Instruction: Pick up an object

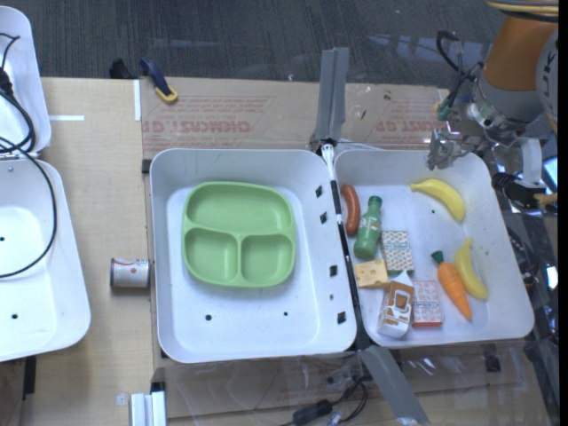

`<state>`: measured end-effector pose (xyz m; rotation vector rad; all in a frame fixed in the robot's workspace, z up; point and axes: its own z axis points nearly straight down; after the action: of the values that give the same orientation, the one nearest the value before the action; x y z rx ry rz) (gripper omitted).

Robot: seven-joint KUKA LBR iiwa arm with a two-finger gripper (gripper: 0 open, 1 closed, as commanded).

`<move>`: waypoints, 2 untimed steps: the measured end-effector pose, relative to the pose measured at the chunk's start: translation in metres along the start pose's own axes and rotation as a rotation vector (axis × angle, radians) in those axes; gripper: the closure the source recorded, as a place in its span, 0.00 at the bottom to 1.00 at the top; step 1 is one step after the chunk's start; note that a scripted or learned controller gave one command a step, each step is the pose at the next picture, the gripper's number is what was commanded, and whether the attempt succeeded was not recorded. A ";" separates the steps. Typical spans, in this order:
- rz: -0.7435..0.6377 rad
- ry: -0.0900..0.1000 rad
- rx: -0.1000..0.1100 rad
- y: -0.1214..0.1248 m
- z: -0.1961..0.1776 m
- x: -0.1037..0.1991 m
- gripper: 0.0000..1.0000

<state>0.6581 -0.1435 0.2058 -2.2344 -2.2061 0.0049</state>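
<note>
The right bin (497,238) holds several toy foods. A red sausage (351,209) lies next to a green bottle (368,227) by the left wall. One yellow banana (441,195) rests near the back, and a second banana (470,269) lies beside an orange carrot (453,287). A cracker box (397,251), a cheese wedge (372,273), a juice carton (397,309) and a small red box (427,303) cluster toward the front. My gripper (441,152) hangs over the bin's back rim, just above and behind the first banana, with nothing visibly in it.
The left bin (169,309) bears a green divided plate (240,233). A small can (130,273) lies on the bench to its left. White tubs with a black cable (18,131) sit at far left. A grey post (333,96) rises between the bins.
</note>
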 end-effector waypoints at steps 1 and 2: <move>-0.049 0.000 -0.002 0.002 -0.064 -0.046 0.00; 0.023 0.002 0.002 -0.018 0.092 -0.052 0.00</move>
<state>0.6387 -0.1954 0.1137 -2.2582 -2.1779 0.0055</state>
